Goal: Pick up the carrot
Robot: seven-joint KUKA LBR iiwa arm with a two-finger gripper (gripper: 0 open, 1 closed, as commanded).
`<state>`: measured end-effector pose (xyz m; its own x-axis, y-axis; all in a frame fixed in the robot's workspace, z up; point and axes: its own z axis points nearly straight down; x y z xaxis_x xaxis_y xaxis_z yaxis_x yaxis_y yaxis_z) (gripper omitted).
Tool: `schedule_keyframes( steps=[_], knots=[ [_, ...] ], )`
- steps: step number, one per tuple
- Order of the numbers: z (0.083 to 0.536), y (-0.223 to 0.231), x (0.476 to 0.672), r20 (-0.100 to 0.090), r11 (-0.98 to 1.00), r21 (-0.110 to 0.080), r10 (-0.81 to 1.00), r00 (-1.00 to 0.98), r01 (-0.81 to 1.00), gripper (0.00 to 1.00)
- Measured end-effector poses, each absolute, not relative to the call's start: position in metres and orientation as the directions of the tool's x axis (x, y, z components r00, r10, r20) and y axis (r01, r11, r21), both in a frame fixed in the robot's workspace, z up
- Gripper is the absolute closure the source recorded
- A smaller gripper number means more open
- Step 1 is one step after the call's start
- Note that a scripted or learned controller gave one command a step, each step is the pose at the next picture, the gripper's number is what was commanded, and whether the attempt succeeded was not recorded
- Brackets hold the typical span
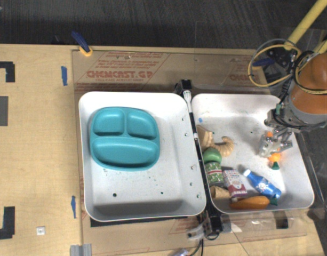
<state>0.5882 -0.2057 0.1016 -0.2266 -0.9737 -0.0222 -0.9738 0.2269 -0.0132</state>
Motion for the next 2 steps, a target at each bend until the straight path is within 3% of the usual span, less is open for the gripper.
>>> schedule_keyframes(
  steps=[1,2],
  knots=[
    [0.113,-0.204,0.591,-0.028,0.232,-0.020,-0.972,-0.231,-0.973,1.00],
    [0.090,-0.219,0.483,0.000,-0.060,-0.012,-0.998,0.060,-0.998,1.00]
  ],
)
